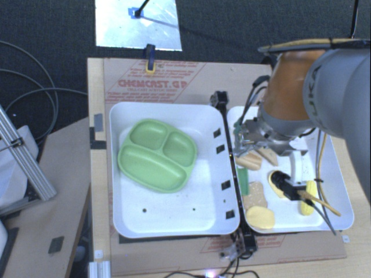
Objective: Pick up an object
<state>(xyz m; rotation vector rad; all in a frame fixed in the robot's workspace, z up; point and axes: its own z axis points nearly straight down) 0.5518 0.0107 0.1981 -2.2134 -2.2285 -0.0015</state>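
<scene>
End effector [248, 142] near divider [229, 155], left bin [134, 214] roomy

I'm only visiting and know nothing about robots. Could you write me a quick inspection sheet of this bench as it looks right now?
Surface: left bin and right bin, both white, side by side on a cardboard sheet.
Job's things: the right bin holds tan pieces, a yellow disc and a green stick; the left bin holds a green divided plate.
Clutter: nothing seen.
Gripper: the gripper hangs over the right bin, just above the tan pieces; whether it holds anything cannot be told.
Cables: black cables loop on the dark floor at left.
Surroundings: shiny metal sheet beyond the bench; aluminium frame at left.
</scene>
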